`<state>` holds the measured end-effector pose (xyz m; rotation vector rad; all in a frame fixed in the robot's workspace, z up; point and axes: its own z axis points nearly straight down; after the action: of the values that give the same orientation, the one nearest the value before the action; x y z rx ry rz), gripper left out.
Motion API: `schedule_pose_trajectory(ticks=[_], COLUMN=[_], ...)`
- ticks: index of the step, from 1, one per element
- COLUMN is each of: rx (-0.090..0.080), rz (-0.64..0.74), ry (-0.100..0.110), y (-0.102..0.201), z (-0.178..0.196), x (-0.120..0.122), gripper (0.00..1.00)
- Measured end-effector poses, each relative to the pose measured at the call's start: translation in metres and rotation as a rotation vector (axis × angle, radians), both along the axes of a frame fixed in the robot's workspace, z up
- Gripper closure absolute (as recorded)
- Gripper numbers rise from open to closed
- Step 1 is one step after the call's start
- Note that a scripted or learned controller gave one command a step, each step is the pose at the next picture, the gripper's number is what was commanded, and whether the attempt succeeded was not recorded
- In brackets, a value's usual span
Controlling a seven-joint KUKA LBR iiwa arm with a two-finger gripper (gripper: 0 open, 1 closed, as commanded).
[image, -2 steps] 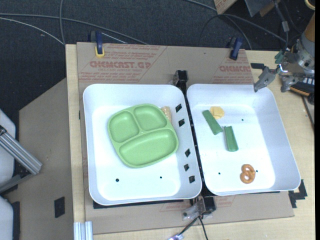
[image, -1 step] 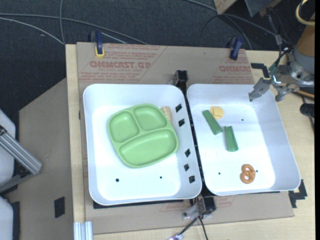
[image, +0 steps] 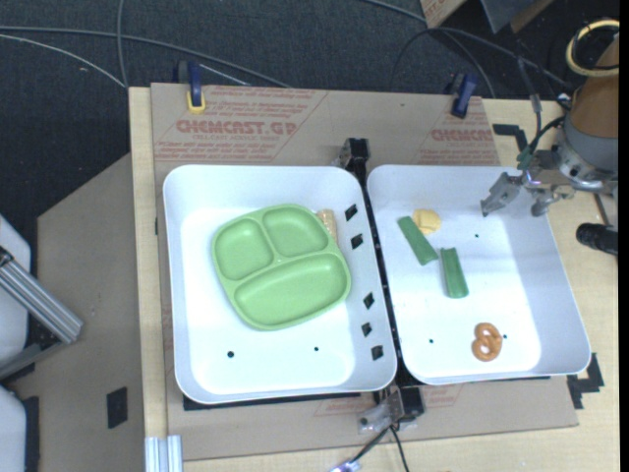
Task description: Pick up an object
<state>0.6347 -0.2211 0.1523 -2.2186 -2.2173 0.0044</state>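
Observation:
In the right bin (image: pixel 550 293) lie a small yellow piece (image: pixel 427 221), two green sticks (image: pixel 417 240) (image: pixel 453 271) and a brown pretzel-shaped item (image: pixel 486 341). My gripper (image: pixel 519 197) hangs over the bin's far right corner, with the grey and orange arm (image: pixel 593 131) behind it. Its fingers (image: pixel 495 196) are spread open and nothing sits between them. The yellow piece is roughly a hand's width to its left, and the gripper touches none of the objects.
The left bin (image: pixel 197 234) holds a green divided plate (image: pixel 281 265) with a small tan item (image: pixel 326 223) at its far right edge. Black clips (image: pixel 355 241) line the divider between the bins. Cables (image: pixel 423 57) run across the dark floor behind the bench.

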Motion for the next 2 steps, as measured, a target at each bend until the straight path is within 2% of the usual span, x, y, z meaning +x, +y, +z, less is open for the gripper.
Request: schedule_pose_trajectory(ticks=[1,2], rx=[0.001,-0.001], rz=[0.001,0.003], ry=[-0.002,-0.007], y=[-0.001,-0.001], z=[-0.041,-0.027], x=[0.001,0.002], gripper=[0.00,1.00])
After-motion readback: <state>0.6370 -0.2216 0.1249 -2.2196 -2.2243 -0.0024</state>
